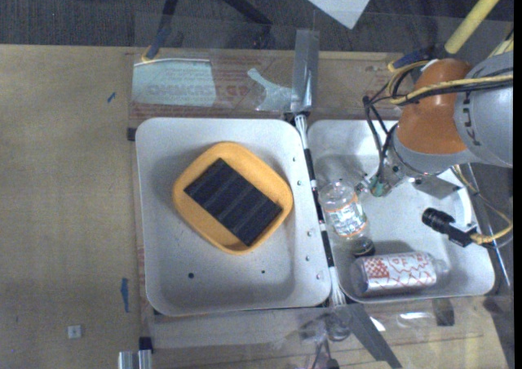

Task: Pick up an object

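Gripper (379,186) state hidden, two bins (163,277), one yellow dish (232,196), one bottle (344,212), one can (400,271).

Grey arm (489,106), broad orange band (432,118), black and yellow cables (405,90) looping alongside

Clear plastic bottle (345,211), seemingly on its side, right bin (477,273).
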